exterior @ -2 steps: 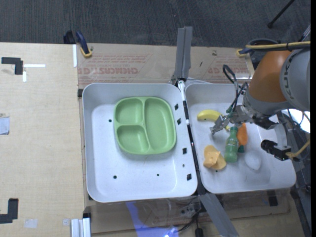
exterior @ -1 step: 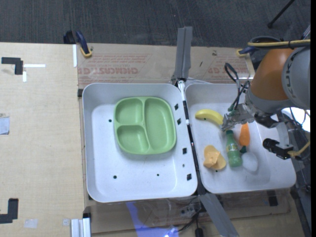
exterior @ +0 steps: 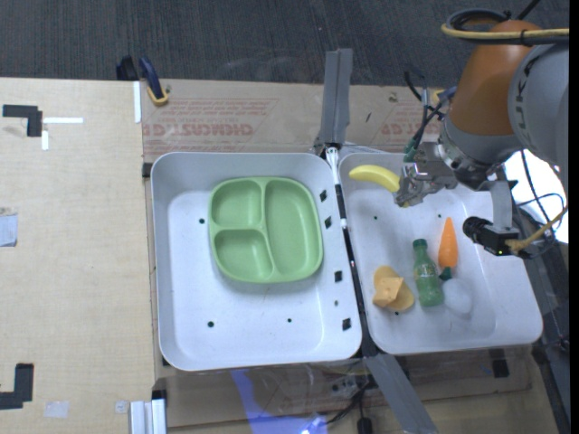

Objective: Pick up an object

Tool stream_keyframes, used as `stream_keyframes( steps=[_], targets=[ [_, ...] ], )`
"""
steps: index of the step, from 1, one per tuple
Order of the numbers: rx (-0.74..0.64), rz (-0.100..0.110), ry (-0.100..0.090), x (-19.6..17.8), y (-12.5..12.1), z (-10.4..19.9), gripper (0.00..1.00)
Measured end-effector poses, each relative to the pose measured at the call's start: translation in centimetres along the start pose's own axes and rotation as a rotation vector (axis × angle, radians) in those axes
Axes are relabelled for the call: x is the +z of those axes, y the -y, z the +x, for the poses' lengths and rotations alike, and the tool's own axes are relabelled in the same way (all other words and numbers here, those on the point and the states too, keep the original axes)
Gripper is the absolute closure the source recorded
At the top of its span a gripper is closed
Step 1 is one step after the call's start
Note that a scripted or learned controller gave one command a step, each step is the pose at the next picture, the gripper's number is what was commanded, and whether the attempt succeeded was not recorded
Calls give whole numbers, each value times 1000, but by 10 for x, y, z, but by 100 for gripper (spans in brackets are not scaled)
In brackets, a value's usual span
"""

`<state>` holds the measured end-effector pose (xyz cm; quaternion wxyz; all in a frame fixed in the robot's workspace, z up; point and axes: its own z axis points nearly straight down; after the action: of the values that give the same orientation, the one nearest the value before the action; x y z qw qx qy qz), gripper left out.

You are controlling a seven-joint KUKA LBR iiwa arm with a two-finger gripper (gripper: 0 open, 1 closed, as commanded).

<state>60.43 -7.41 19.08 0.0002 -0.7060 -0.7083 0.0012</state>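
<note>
Claw point(exterior: 409, 191) sits in the upper middle of the right bin point(exterior: 488, 328), hanging off the grey arm with the orange band point(exterior: 484, 80) that fills the upper right of the frame. Can't tell the claw's state from this angle.

Objects in the right bin:
- banana point(exterior: 374, 177): upper left corner of that bin, lying roughly flat, its right end just beside the claw tip. Touching or not, can't tell. Nothing visibly between the fingers.
- carrot point(exterior: 448, 243): below and right of the claw, near-upright in the frame, apart from it.
- green bottle point(exterior: 426, 275): just left of the carrot, lower centre of the bin, well below the claw.
- yellow-tan lumpy piece point(exterior: 392, 289): touching or just beside the bottle's left side, near the bin's left wall.

Left bin point(exterior: 181, 324) holds a green divided plate point(exterior: 266, 230) with three compartments, upper centre of that bin, well apart from the claw.

Tabletop point(exterior: 63, 260) runs off to frame left, with black markers and tape bits on it.
</note>
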Motion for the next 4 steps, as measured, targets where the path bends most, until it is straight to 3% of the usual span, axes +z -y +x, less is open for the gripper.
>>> stream_keyframes(
  steps=[1, 2, 3, 4],
  targets=[
    [-230, -1, -1, 100, 4, -61, 100],
    [-58, -1, 0, 0, -25, -2, 100],
    [194, 0, 1, -34, -1, -51, 100],
    [194, 1, 1, -34, -1, -51, 0]
  ],
)
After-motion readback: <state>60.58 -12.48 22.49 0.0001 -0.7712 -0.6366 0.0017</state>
